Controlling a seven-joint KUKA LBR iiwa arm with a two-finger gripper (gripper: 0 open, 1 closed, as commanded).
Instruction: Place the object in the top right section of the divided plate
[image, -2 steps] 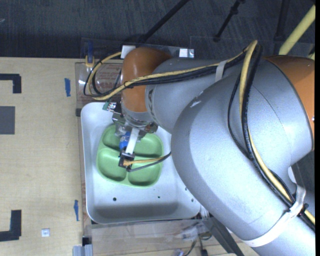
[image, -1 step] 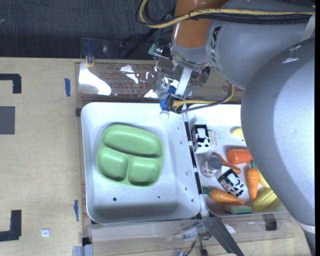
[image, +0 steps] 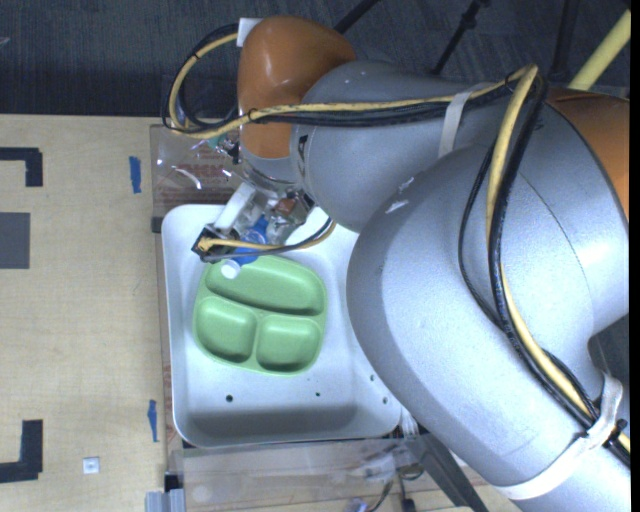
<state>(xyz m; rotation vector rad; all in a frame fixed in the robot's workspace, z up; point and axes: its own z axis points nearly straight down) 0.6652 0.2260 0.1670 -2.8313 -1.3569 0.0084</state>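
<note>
The gripper (image: 232, 250) hovered at the divided plate's (image: 262, 315) far rim, its grip unreadable, the plate's sections seemingly unfilled.

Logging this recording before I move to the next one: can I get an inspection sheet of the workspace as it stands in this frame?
Surface: white bin on a light wooden bench; a second bin is mostly hidden under the arm.
Job's things: green divided plate lies flat in the bin, three sections, none visibly filled. A small white and blue object sits at the plate's upper left rim, under the gripper.
Clutter: nothing seen in the bin.
Grippers: gripper is low over the plate's upper edge; fingers too obscured to judge.
Cables: yellow and black cables run along the arm.
Surroundings: blue tape marks and black markings on the bench.
</note>
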